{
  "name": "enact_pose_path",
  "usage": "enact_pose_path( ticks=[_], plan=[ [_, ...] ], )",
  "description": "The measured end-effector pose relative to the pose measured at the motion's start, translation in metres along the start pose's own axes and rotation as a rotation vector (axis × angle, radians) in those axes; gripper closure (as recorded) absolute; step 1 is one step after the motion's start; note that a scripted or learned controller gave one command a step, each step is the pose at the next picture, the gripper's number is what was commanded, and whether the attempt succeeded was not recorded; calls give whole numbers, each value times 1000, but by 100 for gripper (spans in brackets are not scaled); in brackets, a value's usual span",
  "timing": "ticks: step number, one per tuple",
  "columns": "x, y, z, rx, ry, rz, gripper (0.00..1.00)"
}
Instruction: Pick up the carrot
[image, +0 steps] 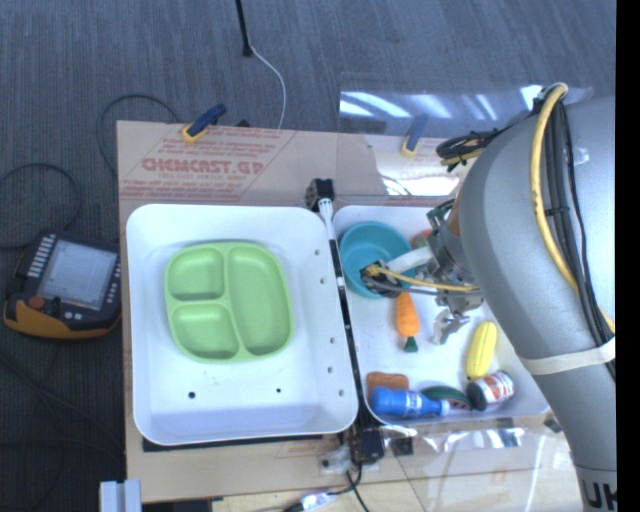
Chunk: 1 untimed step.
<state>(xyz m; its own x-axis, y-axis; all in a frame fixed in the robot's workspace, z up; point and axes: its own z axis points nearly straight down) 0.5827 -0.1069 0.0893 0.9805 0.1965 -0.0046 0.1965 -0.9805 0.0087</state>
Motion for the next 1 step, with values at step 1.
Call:
enact_pose_path(
  ticks=[1],
  plan=[
    [1,1,-10,-2,3,-1,100]
  ],
)
